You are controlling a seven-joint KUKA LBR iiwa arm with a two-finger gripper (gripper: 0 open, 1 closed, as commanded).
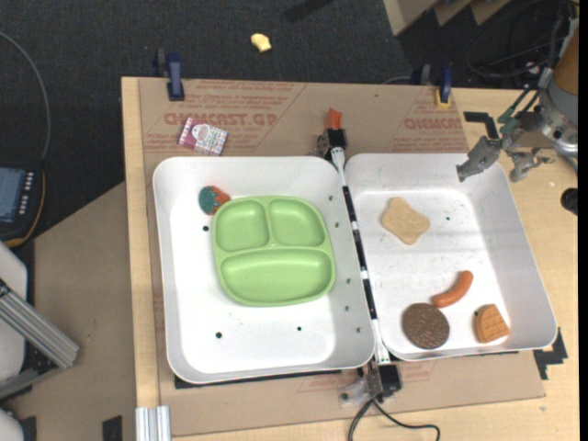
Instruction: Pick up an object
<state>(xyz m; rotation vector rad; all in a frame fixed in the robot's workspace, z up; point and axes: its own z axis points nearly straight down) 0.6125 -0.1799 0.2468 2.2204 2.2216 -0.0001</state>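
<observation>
The right bin (pixel 514 246) holds a tan toast slice (pixel 404 220), an orange-red sausage (pixel 453 288), a round brown patty (pixel 425 325) and an orange waffle piece (pixel 491 322). In the left bin (pixel 184 283) lies a green divided plate (pixel 273 249), with a small teal and red item (pixel 213 198) at its upper left. My gripper (pixel 501 159) hovers over the right bin's far right corner, well apart from the food. Its fingers (pixel 477 162) are open with nothing between them.
Blue clamps (pixel 172 74) (pixel 444 85) grip the board's far edge, and an orange-topped clamp (pixel 333 122) sits between the bins. A small pink packet (pixel 202 136) lies on the board behind the left bin. A yellow scrap (pixel 261 41) is on the dark floor.
</observation>
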